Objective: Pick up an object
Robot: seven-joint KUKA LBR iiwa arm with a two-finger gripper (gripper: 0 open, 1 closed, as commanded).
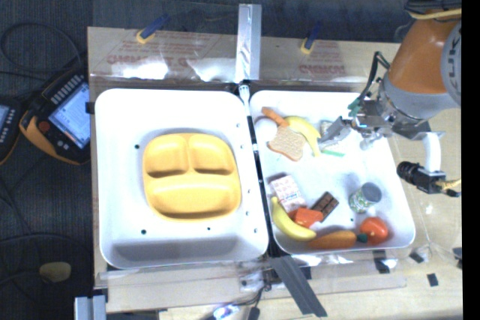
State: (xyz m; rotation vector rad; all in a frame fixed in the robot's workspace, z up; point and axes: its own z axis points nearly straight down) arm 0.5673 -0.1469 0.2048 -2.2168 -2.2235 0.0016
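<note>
Just left of the gripper [346, 128] in the right bin [401, 195], toast slice [286, 142] lies flat against a yellow banana [305, 129], its long axis running up-left to down-right. Gripper hovers at bin's upper right, nothing between fingers; cannot tell open or closed. Yellow tray [191, 173] sits in the left bin [112, 161].

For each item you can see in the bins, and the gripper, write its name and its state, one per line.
yellow tray: upright, in left bin
slice of toast: flat, beside banana
small can: lying alone
tomato: resting in corner
gripper: above right bin, holding nothing
</note>
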